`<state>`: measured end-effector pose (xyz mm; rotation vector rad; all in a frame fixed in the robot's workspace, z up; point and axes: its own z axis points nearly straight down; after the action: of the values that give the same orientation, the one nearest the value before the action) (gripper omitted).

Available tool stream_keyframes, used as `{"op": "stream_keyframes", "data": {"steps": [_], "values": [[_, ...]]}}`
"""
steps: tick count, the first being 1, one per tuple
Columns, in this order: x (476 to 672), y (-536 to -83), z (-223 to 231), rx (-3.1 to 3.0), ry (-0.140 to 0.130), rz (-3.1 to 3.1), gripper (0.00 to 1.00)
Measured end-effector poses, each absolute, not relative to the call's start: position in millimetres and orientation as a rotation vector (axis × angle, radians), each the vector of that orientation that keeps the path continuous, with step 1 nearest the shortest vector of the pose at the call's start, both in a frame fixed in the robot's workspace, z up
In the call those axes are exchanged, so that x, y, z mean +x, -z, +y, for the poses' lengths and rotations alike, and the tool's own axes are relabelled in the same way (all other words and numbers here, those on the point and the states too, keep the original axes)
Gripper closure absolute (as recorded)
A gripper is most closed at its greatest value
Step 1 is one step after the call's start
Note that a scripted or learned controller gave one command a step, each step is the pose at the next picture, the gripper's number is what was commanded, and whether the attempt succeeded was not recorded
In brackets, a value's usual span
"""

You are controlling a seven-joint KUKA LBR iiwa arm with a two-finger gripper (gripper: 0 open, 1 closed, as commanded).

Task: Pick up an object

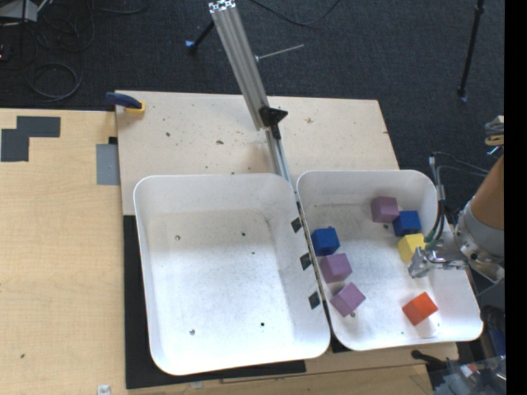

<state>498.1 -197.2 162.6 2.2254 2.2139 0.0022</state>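
The right bin (428, 183) holds several blocks. A purple block (384, 209), a blue block (407, 222) and a yellow block (410, 245) sit close together near its right wall. My gripper (422, 263) is low at the bin's right side, just below and right of the yellow block and touching or nearly touching it. An orange block (421, 309) lies a little below the gripper. Near the bin's left wall are another blue block (325, 239) and two purple blocks (335, 267) (347, 298).
The left bin (156, 196) stands beside the right one, with small black clips (305, 261) along the shared wall. A slanted aluminium rail (244, 60) rises behind the bins. A blue-and-yellow clamp (125, 102) lies at the bench's back left.
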Motion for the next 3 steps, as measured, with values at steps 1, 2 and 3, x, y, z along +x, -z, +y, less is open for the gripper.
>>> {"op": "stream_keyframes", "data": {"steps": [1,2,3], "values": [[494.5,-206.0,-196.4,2.217,-0.002,2.222,1.00],[495.7,-249.1,-197.2,2.217,-0.002,2.222,1.00],[506.7,-253.8,-138.6,2.216,-0.003,2.230,1.00]]}}
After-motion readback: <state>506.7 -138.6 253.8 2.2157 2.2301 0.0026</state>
